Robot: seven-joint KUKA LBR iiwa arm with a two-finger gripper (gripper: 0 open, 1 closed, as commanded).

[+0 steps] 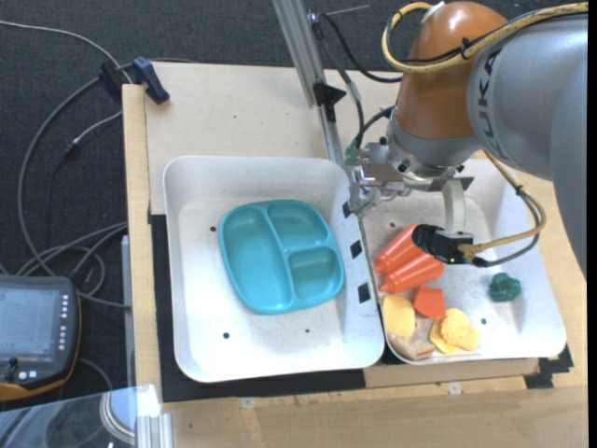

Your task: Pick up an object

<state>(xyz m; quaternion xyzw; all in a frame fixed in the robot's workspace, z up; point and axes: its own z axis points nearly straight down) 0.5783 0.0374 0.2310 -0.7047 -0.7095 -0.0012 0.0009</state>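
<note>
The grey arm (pixel 527 73), with its orange band above the wrist, reaches in from the right over the pale bench (pixel 233 110). Two white bins sit side by side on the bench. The left bin (pixel 174 250) holds one thing, a teal divided plate (pixel 280 255), which lies flat near the bin's middle with three compartments facing up.

The right bin (pixel 541 311) holds the smaller things, gathered along its left side and near corner. The largest of them is a pair of orange carrot-shaped toys (pixel 406 259), lying together with their points toward the wall the bins share. Just below them lies a flat orange-red piece (pixel 430 301). It touches a smooth yellow lump (pixel 399 317) on its left and a crinkled yellow piece (pixel 457 330) on its lower right. A small dark green thing (pixel 505 287) lies apart from these, toward the bin's right side.

The gripper (pixel 362 197) hangs over the shared wall at the far left corner of the right bin, above the carrots and apart from them. Nothing can be seen in its grasp. Whether it is open or closed cannot be told from this angle.
</note>
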